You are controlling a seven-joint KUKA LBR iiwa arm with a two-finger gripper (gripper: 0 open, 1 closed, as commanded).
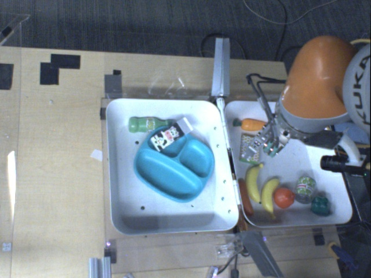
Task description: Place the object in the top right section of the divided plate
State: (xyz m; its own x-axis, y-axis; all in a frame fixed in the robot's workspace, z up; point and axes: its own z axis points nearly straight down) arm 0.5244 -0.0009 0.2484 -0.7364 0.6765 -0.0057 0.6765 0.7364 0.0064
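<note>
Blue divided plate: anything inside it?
A black-and-white carton lies in a section of the blue divided plate at its upper left, partly over the rim. Whatever lies beneath the carton is hidden.

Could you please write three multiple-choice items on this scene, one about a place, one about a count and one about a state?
1. Where does the blue divided plate lie?
A. In the left bin
B. In the right bin
C. On the bare bench

2. How many bananas lie in the right bin?
A. One
B. Two
C. Four

3. How does the green bottle rest?
A. Standing upright
B. Lying on its side
C. Hanging from the gripper

Answers:
1. A: the plate rests inside the left bin.
2. B: two yellow bananas lie side by side beside a tomato.
3. B: the bottle lies flat along the far wall of the left bin, just beyond the plate.
</note>
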